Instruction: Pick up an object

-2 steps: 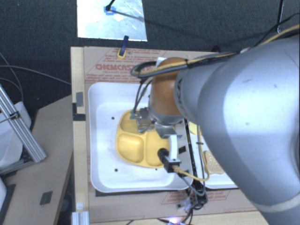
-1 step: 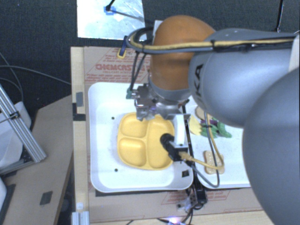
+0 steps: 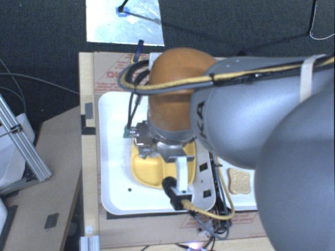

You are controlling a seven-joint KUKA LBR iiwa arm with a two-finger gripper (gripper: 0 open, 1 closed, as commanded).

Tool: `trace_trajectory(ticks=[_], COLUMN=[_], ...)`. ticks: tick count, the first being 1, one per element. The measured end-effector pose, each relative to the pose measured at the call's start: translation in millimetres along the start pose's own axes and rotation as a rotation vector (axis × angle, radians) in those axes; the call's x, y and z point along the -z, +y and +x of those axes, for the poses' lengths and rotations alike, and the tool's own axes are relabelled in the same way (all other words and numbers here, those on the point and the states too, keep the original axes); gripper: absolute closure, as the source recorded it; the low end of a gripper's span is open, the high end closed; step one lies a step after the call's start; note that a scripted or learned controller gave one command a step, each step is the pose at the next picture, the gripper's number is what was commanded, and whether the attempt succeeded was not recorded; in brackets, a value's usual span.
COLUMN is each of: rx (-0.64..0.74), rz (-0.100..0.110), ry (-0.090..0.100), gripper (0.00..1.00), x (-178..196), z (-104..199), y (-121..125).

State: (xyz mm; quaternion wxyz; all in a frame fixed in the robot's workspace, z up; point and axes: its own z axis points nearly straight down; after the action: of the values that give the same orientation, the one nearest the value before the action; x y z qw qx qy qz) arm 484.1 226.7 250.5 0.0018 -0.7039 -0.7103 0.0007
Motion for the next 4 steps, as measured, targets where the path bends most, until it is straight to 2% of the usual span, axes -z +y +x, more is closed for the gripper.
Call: trace_trajectory(ticks=[1, 2, 3, 4], rx=[-0.008, -0.003, -0.01, -0.003], rz=[-0.007, -0.019, 0.002, -0.018], ry=[0.001, 0.007, -0.006, 0.004], gripper=[1.0, 1.0, 1.0, 1.0], x=[-160.9, 25.2, -112.2, -142.3], z=[7.2, 9.0, 4.6, -11.4], y=[21.1, 9.4, 71.3, 93.7])
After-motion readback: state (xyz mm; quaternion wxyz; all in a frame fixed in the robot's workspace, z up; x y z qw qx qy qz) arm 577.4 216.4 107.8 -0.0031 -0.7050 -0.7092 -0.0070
